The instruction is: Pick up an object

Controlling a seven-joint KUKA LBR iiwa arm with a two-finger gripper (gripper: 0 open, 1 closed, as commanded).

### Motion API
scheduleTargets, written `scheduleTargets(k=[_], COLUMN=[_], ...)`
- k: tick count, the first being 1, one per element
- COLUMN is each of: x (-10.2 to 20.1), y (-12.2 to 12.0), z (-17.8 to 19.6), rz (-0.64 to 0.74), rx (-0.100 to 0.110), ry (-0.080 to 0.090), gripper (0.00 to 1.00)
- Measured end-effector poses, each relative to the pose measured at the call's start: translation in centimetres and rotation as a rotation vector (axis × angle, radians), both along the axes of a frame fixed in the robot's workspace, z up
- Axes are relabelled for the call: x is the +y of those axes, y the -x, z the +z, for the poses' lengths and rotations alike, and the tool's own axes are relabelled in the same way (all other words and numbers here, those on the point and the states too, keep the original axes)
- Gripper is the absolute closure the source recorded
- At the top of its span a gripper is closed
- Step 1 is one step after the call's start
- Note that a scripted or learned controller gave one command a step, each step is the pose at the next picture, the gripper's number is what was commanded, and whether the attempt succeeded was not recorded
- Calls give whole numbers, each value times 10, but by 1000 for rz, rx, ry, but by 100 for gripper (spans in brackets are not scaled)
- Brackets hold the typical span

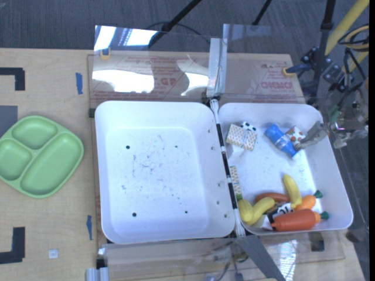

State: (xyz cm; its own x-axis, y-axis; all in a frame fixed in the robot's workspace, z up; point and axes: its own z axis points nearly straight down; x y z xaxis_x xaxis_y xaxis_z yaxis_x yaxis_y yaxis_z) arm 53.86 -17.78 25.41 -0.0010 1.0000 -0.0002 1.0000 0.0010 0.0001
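The right bin [328, 174] holds several toys. A blue bottle [280, 140] with a red and white end lies near its far right side. Beside it are a tan waffle piece [240, 136] and a small black and white ball [250, 126]. Near the front lie a banana [291, 189], a yellow toy [256, 210], a red sausage [271, 197] and an orange carrot [296, 219]. My gripper [315, 133] reaches in low over the right rim, just right of the blue bottle, with nothing seen held in it.
The left bin [158, 168] has only faint scribble marks on its floor. A green divided plate [40, 155] lies on the bench at far left. Clear plastic walls [215, 63] stand behind the bins. Cables and stands crowd the far right.
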Motion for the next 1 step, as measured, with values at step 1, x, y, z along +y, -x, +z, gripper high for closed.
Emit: scheduleTargets(k=[1], x=[-5], y=[17], z=[-143], rz=[188], rx=[0], ry=[-1], gripper=[0])
